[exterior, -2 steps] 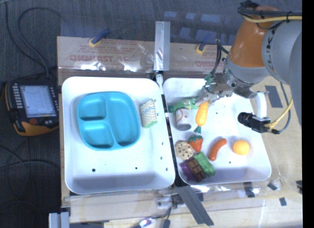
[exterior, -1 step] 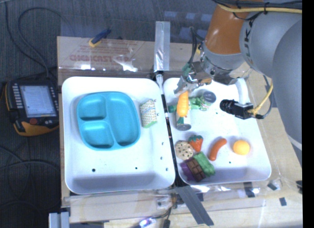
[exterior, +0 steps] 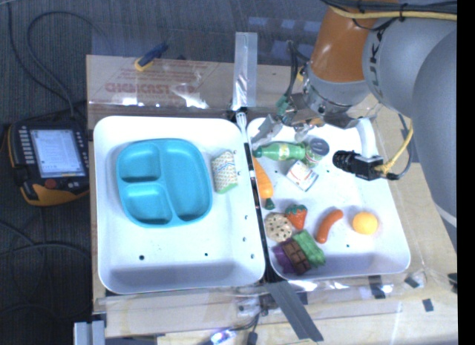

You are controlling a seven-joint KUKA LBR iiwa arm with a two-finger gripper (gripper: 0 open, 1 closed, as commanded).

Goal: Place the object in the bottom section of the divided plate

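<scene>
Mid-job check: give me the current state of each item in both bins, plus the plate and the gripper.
Divided plate: in left bin, all sections bare.
Wrapped snack: lying beside the plate's right edge.
Green bottle: lying on its side, right bin.
Carrot: lying along the divider.
Strawberry: resting by the cookie.
Sausage: lying tilted.
Orange: resting alone.
Gripper: hovering over the bottle, grip unclear.

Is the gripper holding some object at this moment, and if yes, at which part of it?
It cannot be told. The two-finger gripper hangs over the right white bin, right by the green plastic bottle lying there, but nothing shows between its fingers.
</scene>
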